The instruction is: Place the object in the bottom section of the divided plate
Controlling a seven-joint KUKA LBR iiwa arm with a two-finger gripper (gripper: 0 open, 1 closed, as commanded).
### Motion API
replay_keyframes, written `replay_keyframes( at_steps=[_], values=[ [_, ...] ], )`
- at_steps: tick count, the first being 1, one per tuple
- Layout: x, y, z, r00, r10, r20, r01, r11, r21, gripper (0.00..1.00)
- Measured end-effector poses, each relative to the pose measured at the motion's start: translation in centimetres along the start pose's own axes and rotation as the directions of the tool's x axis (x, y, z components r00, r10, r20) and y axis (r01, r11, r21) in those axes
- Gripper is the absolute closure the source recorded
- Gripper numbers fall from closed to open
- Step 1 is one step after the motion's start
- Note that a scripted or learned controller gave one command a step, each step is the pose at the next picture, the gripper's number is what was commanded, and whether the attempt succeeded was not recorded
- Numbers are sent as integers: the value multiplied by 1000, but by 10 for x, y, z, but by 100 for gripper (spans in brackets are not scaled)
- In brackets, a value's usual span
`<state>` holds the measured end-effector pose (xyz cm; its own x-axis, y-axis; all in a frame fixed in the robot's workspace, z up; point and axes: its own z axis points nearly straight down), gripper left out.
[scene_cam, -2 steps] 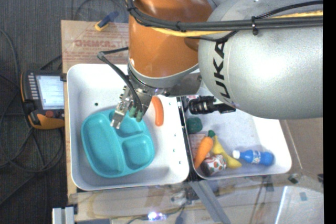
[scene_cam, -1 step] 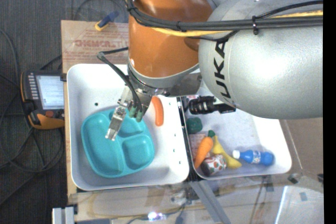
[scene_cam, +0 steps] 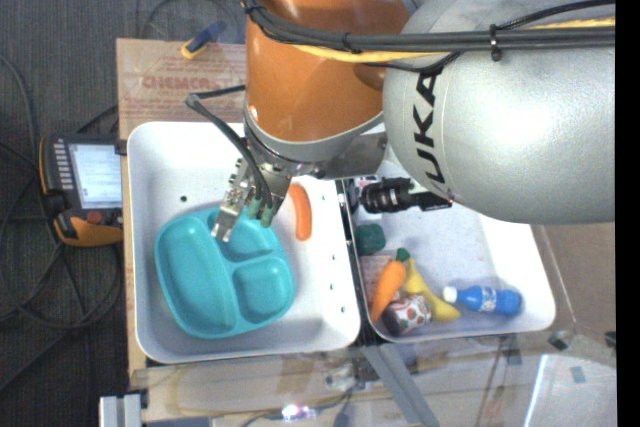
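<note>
A teal divided plate (scene_cam: 180, 287) lies in the left white bin (scene_cam: 150, 165), towards its front left. An orange sausage-shaped object (scene_cam: 301, 212) rests on the bin floor just beyond the plate's upper right rim, apart from the plate. My gripper (scene_cam: 245, 215) hangs over the plate's upper edge, a short way left of the orange object. Its fingers (scene_cam: 226, 223) stand open with nothing between them. The big orange and grey arm hides the back right part of the left bin.
The right bin (scene_cam: 530, 310) holds a carrot (scene_cam: 387, 283), a dark green item (scene_cam: 371, 237), a yellow piece (scene_cam: 432, 300), a small red can (scene_cam: 405, 315) and a blue and white bottle (scene_cam: 485, 298). A pendant device (scene_cam: 85, 185) lies left of the bench.
</note>
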<state>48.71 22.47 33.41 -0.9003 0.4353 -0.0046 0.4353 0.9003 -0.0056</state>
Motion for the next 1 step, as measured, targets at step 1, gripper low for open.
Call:
replay_keyframes(
  at_steps=[1],
  values=[
    [7, 7, 75, 916, 402, -6, -402, 916, 2, 100]
  ],
)
